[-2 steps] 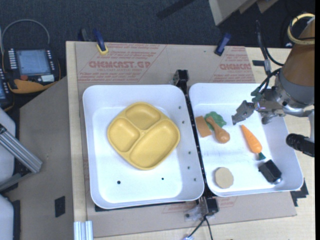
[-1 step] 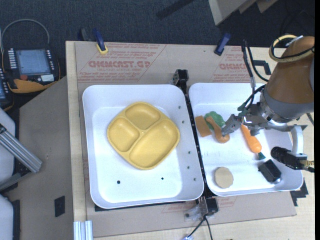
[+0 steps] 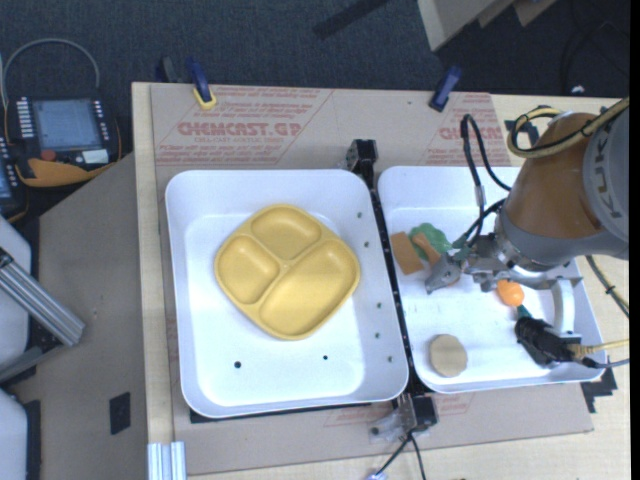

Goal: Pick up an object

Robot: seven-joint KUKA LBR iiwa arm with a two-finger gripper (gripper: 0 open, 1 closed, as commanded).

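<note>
At your far left, off the desk, a teach pendant with a lit screen sits on the floor. On the desk, the left bin holds a yellow divided plate lying flat near its centre, with three compartments facing up. A black clamp sits at 12 o'clock on the seam between the bins.

In the right bin, a brown block lies near the left wall, touching a green object at its 2 o'clock. The pincer hangs just at 5 o'clock of the brown block, grey fingers pointing left; you cannot tell whether they are wide or narrow, and nothing shows between them. A round tan piece rests at 6 o'clock of the pincer, well apart. A small orange object lies under the wrist, at 3 o'clock of the pincer. The arm covers the bin's upper right.
</note>
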